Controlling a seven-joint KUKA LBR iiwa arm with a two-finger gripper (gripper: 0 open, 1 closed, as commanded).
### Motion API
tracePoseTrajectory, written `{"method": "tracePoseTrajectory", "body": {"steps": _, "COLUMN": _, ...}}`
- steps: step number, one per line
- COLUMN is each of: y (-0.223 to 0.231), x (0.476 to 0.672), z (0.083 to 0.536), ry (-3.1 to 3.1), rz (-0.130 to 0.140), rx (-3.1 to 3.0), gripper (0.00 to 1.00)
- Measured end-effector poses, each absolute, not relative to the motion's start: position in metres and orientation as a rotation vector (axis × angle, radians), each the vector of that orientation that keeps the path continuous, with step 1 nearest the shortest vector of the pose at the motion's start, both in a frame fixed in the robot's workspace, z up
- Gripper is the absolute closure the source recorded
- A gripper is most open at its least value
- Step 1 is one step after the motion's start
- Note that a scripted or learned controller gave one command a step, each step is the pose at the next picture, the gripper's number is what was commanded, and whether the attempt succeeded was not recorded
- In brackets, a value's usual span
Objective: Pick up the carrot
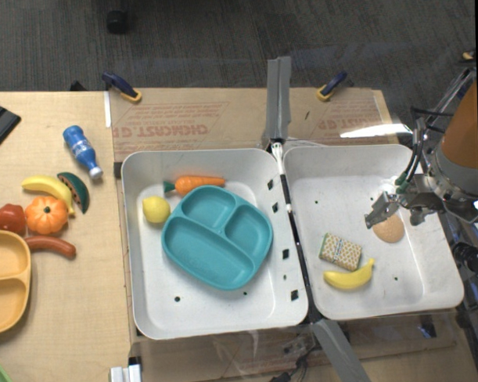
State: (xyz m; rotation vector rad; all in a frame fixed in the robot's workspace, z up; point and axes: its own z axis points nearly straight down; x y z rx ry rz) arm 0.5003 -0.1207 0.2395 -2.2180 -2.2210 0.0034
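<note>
Your carrot [195, 182] lies in the left bin [139, 252], touching the teal plate's [217, 236] top edge. Gripper [384, 209] hangs over the right bin [430, 289]; grip state unreadable.

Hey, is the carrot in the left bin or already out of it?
In. The carrot lies flat on the left bin's floor, beside the teal plate's upper rim; the gripper is over the right bin.
</note>
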Motion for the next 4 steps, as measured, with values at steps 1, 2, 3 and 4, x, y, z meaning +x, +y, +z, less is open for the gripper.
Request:
{"method": "tracePoseTrajectory", "body": {"steps": 1, "y": -0.172, "x": 0.488, "z": 0.289, "ry": -2.127, "rz": 0.003, "rx": -2.312, "gripper": 0.00}}
{"method": "tracePoseTrajectory", "body": {"steps": 2, "y": -0.173, "x": 0.489, "z": 0.297, "ry": -2.126, "rz": 0.004, "rx": -2.312, "gripper": 1.00}}
{"method": "tracePoseTrajectory", "body": {"steps": 3, "y": -0.191, "x": 0.483, "z": 0.328, "ry": -2.112, "rz": 0.003, "rx": -2.326, "gripper": 1.00}}
{"method": "tracePoseTrajectory", "body": {"steps": 4, "y": -0.210, "x": 0.478, "z": 0.331, "ry": -2.106, "rz": 0.003, "rx": -2.332, "gripper": 1.00}}
